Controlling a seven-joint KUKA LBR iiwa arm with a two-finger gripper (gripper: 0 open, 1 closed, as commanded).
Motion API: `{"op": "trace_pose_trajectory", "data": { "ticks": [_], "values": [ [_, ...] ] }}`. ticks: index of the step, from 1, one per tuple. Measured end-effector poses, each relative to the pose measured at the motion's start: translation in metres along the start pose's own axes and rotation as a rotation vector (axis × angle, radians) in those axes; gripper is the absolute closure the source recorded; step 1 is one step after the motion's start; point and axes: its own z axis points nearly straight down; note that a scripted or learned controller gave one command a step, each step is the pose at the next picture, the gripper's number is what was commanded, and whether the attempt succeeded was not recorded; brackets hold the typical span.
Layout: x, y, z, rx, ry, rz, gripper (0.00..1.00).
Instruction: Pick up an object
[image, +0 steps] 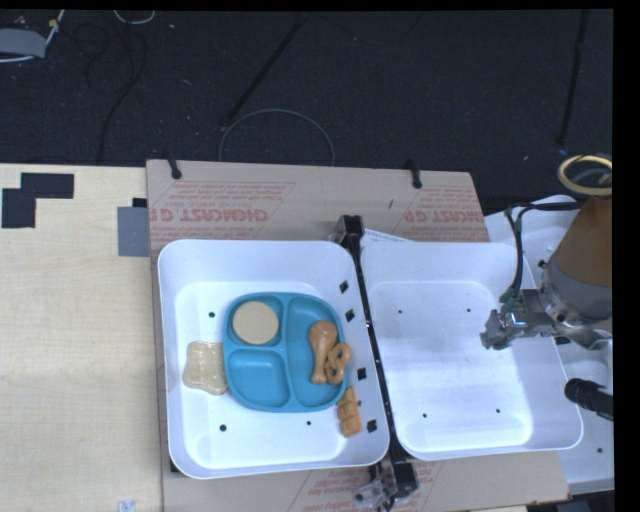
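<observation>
My jaws (497, 330) hang over the right bin (455, 440), well right of the smooth blue tray (262, 385); I cannot tell their state. The tray holds 1 round tan cookie (254, 322) and 1 knobbly pretzel (329, 352).

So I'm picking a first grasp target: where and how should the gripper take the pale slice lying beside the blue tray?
Probably the pale slice by its two long edges, from straight above: it lies flat on the left bin floor, its right edge against the blue tray.
</observation>
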Motion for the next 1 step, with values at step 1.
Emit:
{"op": "trace_pose_trajectory", "data": {
  "ticks": [1],
  "values": [
    [-0.0009, 0.0011, -0.0529, -0.002, -0.001, 0.0, 1.0]
  ]
}}
